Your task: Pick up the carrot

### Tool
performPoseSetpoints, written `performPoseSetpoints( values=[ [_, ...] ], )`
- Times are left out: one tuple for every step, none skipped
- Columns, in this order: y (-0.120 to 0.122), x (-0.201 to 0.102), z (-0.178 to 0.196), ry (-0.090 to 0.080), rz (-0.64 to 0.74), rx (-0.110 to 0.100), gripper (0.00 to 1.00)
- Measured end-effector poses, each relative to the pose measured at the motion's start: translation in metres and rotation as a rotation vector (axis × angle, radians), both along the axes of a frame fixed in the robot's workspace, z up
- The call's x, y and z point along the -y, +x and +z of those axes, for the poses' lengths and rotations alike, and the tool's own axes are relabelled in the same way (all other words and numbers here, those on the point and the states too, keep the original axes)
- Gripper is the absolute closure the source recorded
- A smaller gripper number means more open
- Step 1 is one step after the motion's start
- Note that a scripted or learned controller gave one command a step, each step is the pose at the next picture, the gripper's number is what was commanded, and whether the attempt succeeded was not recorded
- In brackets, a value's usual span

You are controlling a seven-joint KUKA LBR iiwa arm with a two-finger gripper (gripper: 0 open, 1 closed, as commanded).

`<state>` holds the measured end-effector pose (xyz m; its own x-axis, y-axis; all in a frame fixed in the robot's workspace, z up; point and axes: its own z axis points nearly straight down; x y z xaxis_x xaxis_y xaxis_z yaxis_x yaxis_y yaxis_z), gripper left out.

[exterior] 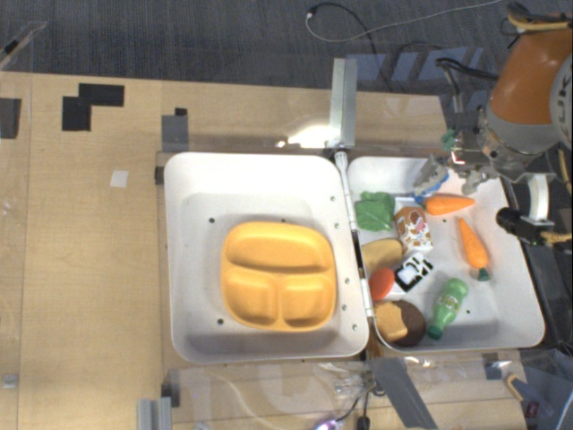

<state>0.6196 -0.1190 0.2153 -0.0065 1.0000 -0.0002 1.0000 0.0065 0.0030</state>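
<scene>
Two orange carrots lie in the right bin. One carrot lies crosswise near the bin's far side. The other carrot lies slanted, its green end toward the front right. My gripper hangs over the far part of the right bin, just above and behind the crosswise carrot, with nothing visibly held. The arm's orange band is at the upper right. A blue item shows just left of the gripper.
The right bin also holds a green leafy piece, a red-and-white pack, a tan lump, a red round item, a black-and-white item, a green bottle and a brown disc. A yellow divided plate sits in the left bin.
</scene>
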Motion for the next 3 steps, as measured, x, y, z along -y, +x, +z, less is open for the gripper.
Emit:
performPoseSetpoints(
  values=[
    [-0.021,0.060,-0.037,-0.001,-0.058,0.000,0.00],
    [-0.041,0.080,-0.057,-0.001,-0.048,0.002,0.00],
    [-0.035,0.085,-0.126,-0.003,-0.011,0.009,0.00]
  ],
)
